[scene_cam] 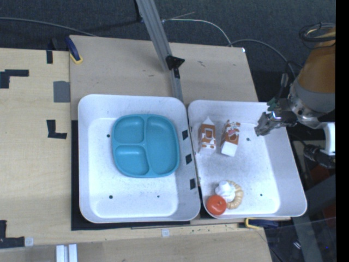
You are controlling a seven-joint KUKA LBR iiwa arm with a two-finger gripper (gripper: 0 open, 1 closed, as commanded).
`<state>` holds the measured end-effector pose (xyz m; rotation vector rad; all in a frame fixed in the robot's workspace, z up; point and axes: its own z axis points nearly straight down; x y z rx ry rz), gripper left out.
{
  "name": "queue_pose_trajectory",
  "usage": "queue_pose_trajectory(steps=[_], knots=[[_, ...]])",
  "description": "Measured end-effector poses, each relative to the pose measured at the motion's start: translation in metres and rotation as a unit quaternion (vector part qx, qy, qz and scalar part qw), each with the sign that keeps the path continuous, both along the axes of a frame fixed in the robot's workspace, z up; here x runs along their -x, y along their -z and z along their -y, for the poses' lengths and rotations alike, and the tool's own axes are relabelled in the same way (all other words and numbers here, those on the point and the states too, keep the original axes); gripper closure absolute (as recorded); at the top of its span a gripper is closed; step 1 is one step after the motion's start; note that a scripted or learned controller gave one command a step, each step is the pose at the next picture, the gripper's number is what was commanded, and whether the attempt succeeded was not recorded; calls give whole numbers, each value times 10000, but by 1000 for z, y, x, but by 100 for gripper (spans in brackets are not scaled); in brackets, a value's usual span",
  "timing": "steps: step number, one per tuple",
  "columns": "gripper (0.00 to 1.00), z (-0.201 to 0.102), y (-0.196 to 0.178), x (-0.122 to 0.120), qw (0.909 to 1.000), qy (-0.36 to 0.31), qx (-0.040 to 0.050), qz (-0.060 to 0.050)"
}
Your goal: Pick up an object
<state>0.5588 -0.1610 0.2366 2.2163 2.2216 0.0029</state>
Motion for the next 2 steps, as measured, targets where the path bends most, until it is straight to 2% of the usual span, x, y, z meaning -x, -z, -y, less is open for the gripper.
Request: queue_pose_trajectory(steps=[1, 2], knots=[[100, 5, -47, -8, 10000, 4, 3, 3], [100, -48, -41, -22, 10000, -20, -12, -25]])
